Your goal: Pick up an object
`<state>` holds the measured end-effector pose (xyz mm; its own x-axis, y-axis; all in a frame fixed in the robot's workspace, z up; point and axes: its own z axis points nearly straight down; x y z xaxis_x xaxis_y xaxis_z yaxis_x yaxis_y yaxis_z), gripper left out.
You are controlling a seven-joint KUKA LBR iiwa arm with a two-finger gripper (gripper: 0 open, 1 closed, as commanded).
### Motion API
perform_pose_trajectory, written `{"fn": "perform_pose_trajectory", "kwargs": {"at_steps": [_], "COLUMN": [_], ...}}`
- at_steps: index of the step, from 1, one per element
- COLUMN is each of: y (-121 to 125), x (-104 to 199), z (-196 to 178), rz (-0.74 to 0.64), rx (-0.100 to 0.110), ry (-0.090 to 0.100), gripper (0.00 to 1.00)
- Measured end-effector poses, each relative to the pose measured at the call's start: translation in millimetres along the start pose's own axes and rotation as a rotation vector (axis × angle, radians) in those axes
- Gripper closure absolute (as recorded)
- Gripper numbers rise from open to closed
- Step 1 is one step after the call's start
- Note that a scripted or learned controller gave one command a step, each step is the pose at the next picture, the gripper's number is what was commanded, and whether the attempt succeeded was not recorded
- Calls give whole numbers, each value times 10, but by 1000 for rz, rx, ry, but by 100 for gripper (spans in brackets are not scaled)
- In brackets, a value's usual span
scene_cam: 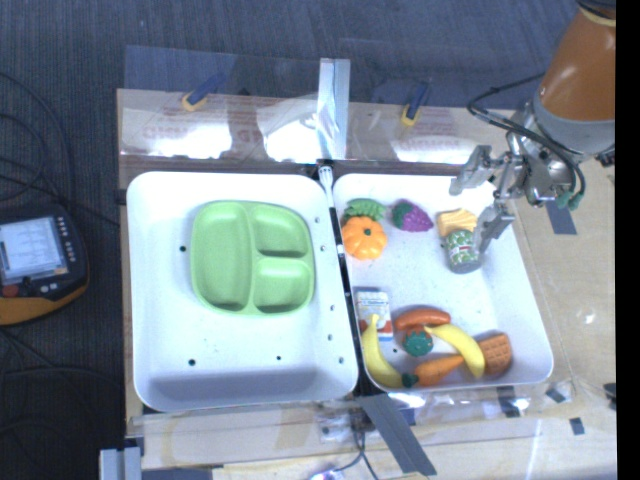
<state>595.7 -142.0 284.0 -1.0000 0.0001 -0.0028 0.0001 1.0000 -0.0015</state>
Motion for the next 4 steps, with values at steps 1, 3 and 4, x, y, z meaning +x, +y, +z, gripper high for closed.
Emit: {"fn": "perform_pose_trajectory", "kwargs": {"at_steps": [1, 3, 4], "y": [-265, 238, 318], "x": [-459, -732, -134], "z": [1245, 1944, 1931], "rz": [-94, -179, -18], "rx": [-5, -1, 1], "ry": [16, 4, -11], "gripper": [0, 0, 0]}}
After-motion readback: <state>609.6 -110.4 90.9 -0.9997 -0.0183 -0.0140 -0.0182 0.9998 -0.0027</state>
